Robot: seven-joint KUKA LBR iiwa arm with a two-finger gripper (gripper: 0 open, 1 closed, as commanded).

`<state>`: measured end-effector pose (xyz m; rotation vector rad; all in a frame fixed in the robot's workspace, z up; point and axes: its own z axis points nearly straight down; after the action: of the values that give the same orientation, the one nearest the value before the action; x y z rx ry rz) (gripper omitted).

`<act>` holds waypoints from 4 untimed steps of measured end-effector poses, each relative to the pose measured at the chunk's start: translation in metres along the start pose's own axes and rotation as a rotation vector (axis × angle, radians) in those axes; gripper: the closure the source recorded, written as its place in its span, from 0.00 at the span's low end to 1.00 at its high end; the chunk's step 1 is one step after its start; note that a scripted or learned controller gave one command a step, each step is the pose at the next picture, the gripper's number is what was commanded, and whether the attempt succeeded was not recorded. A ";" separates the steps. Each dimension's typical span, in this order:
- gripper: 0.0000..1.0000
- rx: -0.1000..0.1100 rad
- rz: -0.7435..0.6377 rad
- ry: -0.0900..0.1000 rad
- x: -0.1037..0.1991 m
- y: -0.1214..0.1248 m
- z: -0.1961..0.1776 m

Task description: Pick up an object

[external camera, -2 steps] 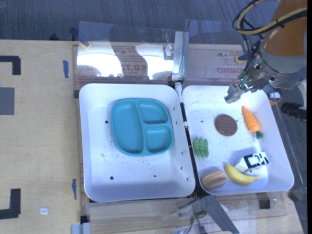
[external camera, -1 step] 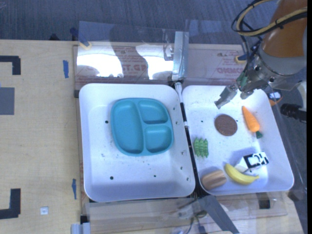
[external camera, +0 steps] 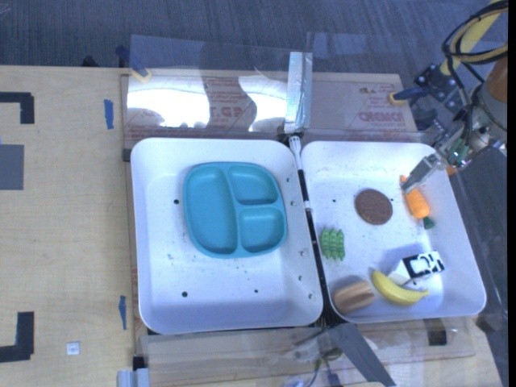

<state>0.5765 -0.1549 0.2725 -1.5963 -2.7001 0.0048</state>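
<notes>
The right bin (external camera: pixel 459 216) holds several objects. An orange carrot-like piece (external camera: pixel 418 204) lies near its right wall. A brown round disc (external camera: pixel 374 206) sits in the middle, and a green bumpy piece (external camera: pixel 332 243) rests by the left wall. Along the front lie a yellow banana (external camera: pixel 397 289), a tan bread roll (external camera: pixel 354 295) and a white and black item (external camera: pixel 423 265). My gripper (external camera: pixel 416 176) reaches in from the upper right, its tip just above the upper end of the orange piece. Nothing is visibly held.
The left bin (external camera: pixel 153 248) holds a teal divided plate (external camera: pixel 235 209). A clear panel and a metal post (external camera: pixel 297 95) stand behind the bins. Cables and the arm's wrist (external camera: pixel 472 131) hang over the right bin's far right corner.
</notes>
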 end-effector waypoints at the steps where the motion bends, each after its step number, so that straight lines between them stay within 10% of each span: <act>1: 0.00 0.008 -0.071 0.010 -0.062 0.015 0.123; 2: 0.00 -0.011 -0.252 -0.008 -0.089 0.018 0.182; 3: 1.00 -0.013 -0.253 -0.010 -0.089 0.020 0.173; 4: 1.00 -0.014 0.062 -0.011 -0.042 0.060 0.179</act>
<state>0.6480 -0.1624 0.0928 -1.6874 -2.6637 -0.0061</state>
